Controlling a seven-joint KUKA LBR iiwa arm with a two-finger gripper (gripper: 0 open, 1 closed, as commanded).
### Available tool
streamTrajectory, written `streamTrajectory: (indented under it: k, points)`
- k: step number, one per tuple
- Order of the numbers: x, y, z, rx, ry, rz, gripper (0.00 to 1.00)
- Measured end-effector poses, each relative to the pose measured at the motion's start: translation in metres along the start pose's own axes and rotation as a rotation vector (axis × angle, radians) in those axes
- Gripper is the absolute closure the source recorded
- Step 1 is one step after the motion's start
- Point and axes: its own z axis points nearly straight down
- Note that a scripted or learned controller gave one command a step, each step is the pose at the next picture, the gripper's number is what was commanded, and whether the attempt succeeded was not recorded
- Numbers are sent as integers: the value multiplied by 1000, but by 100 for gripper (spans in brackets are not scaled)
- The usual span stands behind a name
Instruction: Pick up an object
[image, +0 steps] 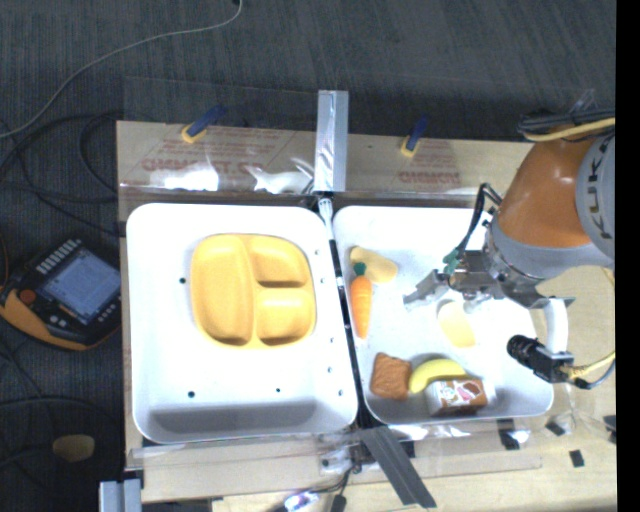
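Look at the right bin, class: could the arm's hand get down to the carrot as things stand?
Probably yes. The carrot lies uncovered by the right bin's left wall, with nothing on top. The hand hovers to its right with bare floor between. The wall beside the carrot may crowd the grip.

Carrot (361, 303), banana (438, 373) and carton (459, 396) crowd the right bin (420, 225).

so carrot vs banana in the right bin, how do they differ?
The carrot is orange with a green top and straight; the banana is yellow and curved. The carrot lies lengthwise along the bin's left wall; the banana lies crosswise near the front, touching a small carton. Both lie flat, ungripped.
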Motion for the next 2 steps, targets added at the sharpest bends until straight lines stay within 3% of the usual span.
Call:
streamTrajectory:
  k: [1,2]
  points:
    - [1,-35,98,2,0,251,0]
    - [5,8,40,1,0,83,0]
